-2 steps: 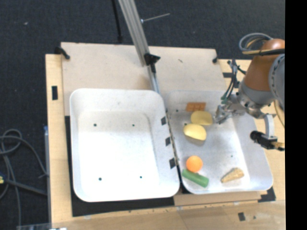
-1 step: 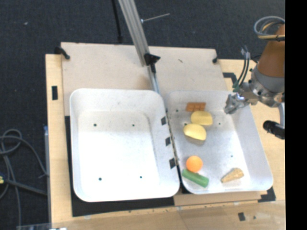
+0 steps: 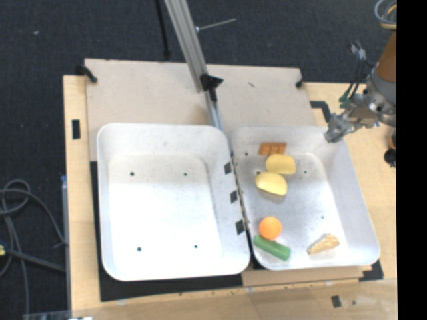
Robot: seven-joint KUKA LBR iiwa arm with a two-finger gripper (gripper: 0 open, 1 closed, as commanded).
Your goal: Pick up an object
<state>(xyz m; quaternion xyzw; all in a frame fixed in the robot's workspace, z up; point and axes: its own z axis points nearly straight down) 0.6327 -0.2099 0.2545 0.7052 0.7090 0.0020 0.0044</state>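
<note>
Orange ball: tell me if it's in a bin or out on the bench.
In a bin. The orange ball lies inside the right bin, near its front left corner, right behind the green piece.

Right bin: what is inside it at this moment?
The right bin holds a brown block at the back, two yellow pieces, an orange ball, a green stick and a tan wedge. What lies beneath them is hidden.

Dark carpet floor [image 3: 280,25] round my wooden bench [image 3: 80,199]; metal pole [image 3: 187,35] slants over it, cables [image 3: 20,212] at left.
</note>
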